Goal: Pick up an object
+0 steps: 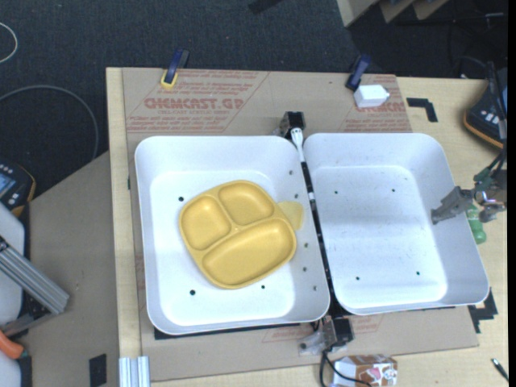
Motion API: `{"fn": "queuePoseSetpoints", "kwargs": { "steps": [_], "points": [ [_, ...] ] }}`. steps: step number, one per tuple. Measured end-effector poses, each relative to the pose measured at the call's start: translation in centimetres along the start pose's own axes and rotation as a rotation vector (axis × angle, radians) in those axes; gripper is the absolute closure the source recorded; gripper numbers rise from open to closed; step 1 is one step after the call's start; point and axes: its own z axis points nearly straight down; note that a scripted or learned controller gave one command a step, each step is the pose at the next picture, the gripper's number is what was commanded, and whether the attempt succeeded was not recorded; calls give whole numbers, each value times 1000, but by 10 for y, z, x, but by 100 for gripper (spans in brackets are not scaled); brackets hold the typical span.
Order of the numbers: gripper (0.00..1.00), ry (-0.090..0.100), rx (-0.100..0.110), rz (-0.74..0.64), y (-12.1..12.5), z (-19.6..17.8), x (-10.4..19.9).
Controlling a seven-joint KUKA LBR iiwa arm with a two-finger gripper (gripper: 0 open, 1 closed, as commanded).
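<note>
Left bin [153, 216] and right bin [419, 160]: both white, floors marked with a few small black dots, the right one also finely speckled grey. Divided plate [235, 232] plain mustard yellow; bench board [266, 99] pale tan cardboard with reddish-brown printed lettering, floor [81, 22] beyond it dark charcoal. Clamp [172, 69] at the board's far edge blue and yellow, small block [371, 96] white, gripper [463, 208] grey with a green piece beside it.

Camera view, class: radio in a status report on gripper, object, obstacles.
Gripper at right bin's right edge, holding nothing visible. Yellow divided plate flat in left bin. Nothing on plate.
</note>
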Motion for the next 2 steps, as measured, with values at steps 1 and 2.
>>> {"fn": "queuePoseSetpoints", "kwargs": {
  "steps": [1, 2],
  "points": [
    [0, -1, -13, -9, 0, -99, 69],
    [0, 5, -14, -18, 4, -195, 206]
  ]
}}
